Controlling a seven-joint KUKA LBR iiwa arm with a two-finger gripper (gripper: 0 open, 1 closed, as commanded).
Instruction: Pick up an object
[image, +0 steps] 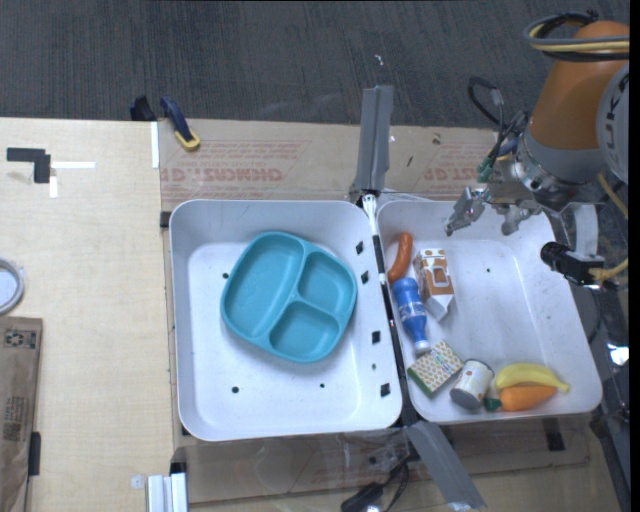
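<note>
claw (487, 212) spread, holding nothing, above right bin (560, 300); pale wooden bench (80, 300), dark floor (250, 50).

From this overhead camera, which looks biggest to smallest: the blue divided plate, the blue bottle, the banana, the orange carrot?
1. Blue divided plate, by far the largest.
2. Blue bottle.
3. Banana, close to the bottle, so that order is unsure.
4. Orange carrot, the smallest.
</note>
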